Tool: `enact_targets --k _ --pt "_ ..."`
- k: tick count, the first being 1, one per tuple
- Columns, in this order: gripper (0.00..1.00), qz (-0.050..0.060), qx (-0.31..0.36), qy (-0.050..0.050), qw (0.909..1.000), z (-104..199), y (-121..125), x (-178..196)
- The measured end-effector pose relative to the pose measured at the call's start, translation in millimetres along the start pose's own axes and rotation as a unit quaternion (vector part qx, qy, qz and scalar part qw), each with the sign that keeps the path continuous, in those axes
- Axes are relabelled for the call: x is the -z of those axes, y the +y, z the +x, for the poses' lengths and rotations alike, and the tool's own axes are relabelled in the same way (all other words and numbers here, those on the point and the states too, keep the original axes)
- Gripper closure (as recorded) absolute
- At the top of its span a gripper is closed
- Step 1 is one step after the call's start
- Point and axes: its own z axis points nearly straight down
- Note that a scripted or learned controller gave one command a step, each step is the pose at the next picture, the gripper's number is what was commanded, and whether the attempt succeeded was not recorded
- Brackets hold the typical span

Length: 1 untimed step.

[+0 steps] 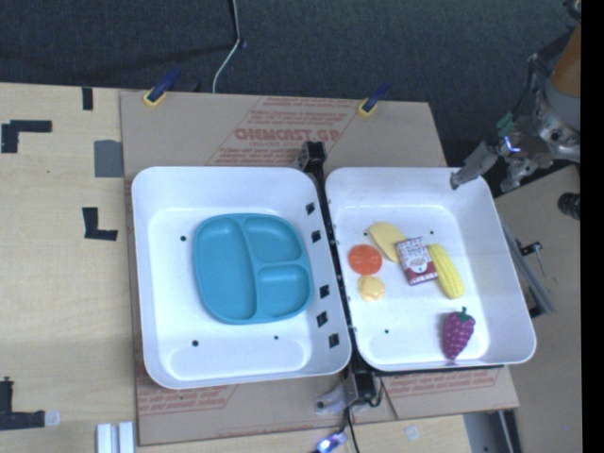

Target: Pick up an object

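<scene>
The gripper [469, 173] hangs at the far right corner of the right bin [510, 253], just over its rim, and from here I cannot tell how it is set, open or closed; nothing is visibly held. All the candidates lie in that right bin: a yellow banana [385, 239] toward the back, a small red and white carton [414, 260] touching an ear of yellow corn [446, 271], an orange round fruit [366, 259] with a smaller yellow piece [373, 289] just beside it, and a bunch of purple grapes [457, 333] lying apart near the front edge. The left bin [160, 253] holds a blue divided plate [252, 267], with cardboard [274, 130] beneath both bins on the table [47, 253]. These look like toy foods, so I would guess light, stiff and rather slick plastic that could squirt out of a poor pinch. The grapes seem the easiest choice, standing clear of neighbours and bumpy enough to catch; taking them across the narrower width looks sensible. The carton offers flat sides, but the corn crowds one of them.
</scene>
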Motion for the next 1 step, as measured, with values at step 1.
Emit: enact_targets --k 1 --pt "0.00 -0.005 0.002 -0.001 1.0000 0.5 2.1 6.8"
